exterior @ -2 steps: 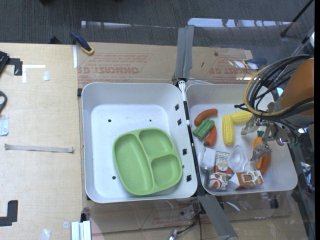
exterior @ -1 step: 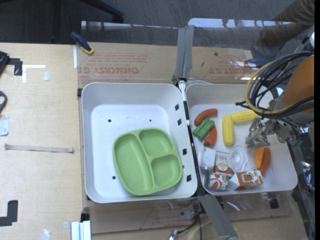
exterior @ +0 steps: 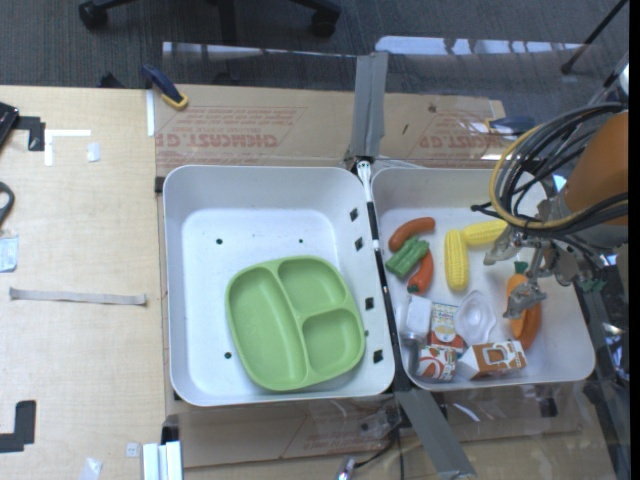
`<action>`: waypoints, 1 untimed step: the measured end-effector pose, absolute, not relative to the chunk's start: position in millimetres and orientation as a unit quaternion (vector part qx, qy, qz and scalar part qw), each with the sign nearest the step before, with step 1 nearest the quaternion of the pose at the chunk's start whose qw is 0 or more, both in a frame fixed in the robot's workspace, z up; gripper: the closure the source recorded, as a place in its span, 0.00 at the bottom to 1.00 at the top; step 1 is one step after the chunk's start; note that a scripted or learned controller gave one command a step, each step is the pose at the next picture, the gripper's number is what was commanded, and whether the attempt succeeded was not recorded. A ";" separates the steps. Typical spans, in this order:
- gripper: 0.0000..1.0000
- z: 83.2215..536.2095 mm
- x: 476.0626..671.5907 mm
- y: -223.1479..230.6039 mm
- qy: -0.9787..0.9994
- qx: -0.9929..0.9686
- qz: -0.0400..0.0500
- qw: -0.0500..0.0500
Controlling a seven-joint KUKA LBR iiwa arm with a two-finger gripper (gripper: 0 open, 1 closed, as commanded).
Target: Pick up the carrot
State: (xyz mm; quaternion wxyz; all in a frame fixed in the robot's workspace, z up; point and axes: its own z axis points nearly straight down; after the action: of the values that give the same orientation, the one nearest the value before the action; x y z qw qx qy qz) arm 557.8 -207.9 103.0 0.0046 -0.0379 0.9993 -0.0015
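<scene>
The carrot [exterior: 527, 320], orange with a bit of green at its top, lies near the right wall of the right bin [exterior: 572, 366]. My gripper [exterior: 513, 273] hangs just above the carrot's upper end. Its two grey fingers stand spread apart and open. One fingertip [exterior: 497, 252] is toward the yellow corn and the other is at the carrot's top. The carrot rests on the bin floor and is not lifted. The arm's orange band and black cables cover the bin's upper right corner.
Beside the carrot lie a clear cup [exterior: 475, 318], an orange carton [exterior: 498, 358], a can [exterior: 435, 364], two yellow corn cobs [exterior: 456, 258], a red sausage [exterior: 412, 231] and a green vegetable [exterior: 407, 258]. The left bin [exterior: 190, 298] holds a green divided plate [exterior: 296, 320].
</scene>
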 end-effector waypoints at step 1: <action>1.00 113.4 559.8 -207.7 0.999 -0.039 -0.003 0.008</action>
State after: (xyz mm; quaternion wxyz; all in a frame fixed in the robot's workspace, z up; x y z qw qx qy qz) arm 559.8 -207.7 113.4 0.0076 -0.0388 0.9992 -0.0027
